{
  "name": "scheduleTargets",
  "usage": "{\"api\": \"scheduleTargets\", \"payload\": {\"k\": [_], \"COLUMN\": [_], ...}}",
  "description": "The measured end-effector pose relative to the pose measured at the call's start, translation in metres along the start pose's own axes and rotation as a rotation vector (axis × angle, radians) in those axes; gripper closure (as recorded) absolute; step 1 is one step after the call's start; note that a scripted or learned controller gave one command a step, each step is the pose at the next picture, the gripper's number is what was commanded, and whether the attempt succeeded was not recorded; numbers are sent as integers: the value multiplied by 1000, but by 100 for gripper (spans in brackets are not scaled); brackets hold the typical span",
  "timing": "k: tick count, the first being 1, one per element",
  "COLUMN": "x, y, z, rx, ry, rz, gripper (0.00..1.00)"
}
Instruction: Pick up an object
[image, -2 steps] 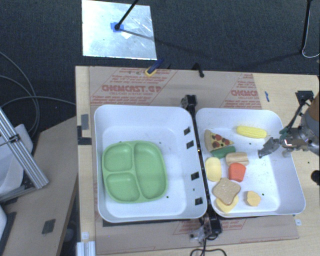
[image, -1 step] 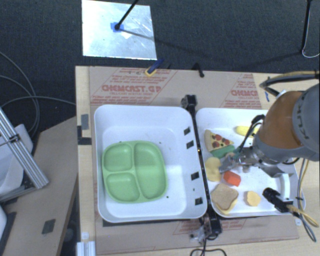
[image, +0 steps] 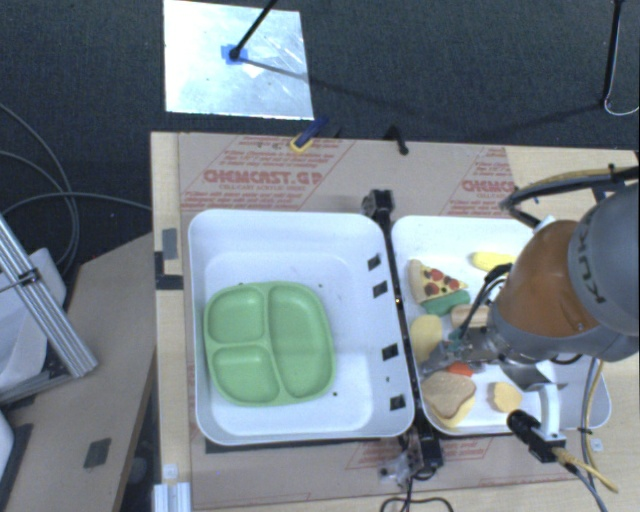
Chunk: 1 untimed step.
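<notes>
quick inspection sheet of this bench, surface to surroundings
surface: cardboard-covered bench bearing left bin and right bin
job's things: toy pizza slice, yellow piece, heart-shaped cookie, pale yellow piece, all in the right bin
clutter: green divided plate in the left bin
grippers: gripper low in the right bin among the food; grasp not visible
cables: black cables on the floor at left
surroundings: shiny sheet on dark carpet
</notes>
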<state>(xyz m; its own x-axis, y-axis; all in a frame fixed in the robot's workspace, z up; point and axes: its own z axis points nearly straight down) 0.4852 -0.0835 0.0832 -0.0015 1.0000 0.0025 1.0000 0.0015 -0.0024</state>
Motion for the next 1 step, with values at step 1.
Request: {"api": "scheduleTargets", "payload": {"k": [1], "x": [-45], "y": [1], "z": [-2], "rx": [-5], "ry": [-4], "rz": [3], "gripper": [0]}}
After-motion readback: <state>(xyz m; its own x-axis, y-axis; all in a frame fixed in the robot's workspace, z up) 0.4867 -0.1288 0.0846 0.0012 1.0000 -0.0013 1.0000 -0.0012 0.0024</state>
